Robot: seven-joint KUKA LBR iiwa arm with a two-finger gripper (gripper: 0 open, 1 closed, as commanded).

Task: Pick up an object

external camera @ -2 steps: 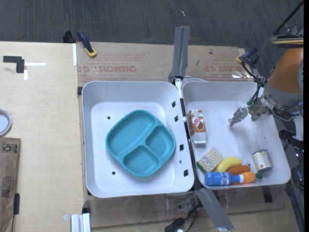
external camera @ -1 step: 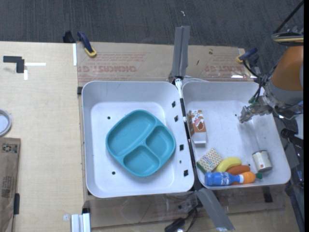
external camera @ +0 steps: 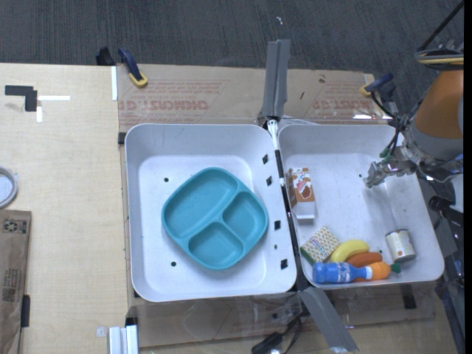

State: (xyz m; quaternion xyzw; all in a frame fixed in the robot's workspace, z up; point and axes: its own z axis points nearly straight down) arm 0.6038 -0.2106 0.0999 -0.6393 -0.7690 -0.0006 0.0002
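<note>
Here, smooth teal 3-part plate (external camera: 214, 217), cylindrical tin can (external camera: 400, 245), curved banana (external camera: 348, 251), end effector (external camera: 377, 174) grip state unclear

Bright even overhead light; soft shadows; white bins (external camera: 140, 198) slightly glary; focus sharp.

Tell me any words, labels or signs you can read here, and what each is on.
"CHEMCO7 GF...", faint red print seen upside down and repeated, on the cardboard sheet behind the bins.
Recycling symbol on the brown bag at left.
Small carton, can, blue bottle: labels too blurred to read.
</note>
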